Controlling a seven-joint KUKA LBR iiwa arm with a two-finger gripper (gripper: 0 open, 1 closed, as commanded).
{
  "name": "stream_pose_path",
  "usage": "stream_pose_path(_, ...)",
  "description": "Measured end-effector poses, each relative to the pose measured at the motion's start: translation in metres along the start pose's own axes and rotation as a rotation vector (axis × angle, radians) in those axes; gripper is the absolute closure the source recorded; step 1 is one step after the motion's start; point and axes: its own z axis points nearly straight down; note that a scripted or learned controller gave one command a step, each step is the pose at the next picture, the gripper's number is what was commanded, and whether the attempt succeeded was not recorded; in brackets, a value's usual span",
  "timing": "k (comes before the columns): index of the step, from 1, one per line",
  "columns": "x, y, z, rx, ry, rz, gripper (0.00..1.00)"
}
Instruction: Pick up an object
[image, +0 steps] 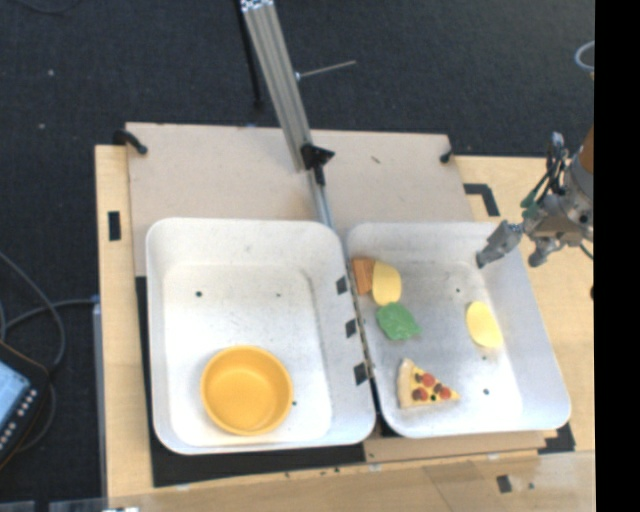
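We see a pizza slice (426, 385), green piece (398, 321), two yellow pieces (386, 283) (484, 324) in the right bin (530, 340); yellow bowl (246, 389) in the left bin (180, 260).

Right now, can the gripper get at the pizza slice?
Probably yes. The pizza slice lies flat and apart from other items, uncovered from above; the gripper is at the right bin's far-right rim.

Both bins (180, 250) are seen to be matt, speckled white plastic. The yellow bowl (246, 389) looks smooth; the bench (115, 300) is pale wood
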Motion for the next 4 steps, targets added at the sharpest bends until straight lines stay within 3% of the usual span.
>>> stream_pose_path(1, 0.0, 0.0, 0.0, 0.0, 0.0, 0.0, 0.0)
stream_pose_path(2, -0.01, 0.004, 0.05, 0.005, -0.001, 0.004, 0.0)
stream_pose_path(4, -0.013, -0.011, 0.161, 0.006, 0.0, 0.004, 0.0)
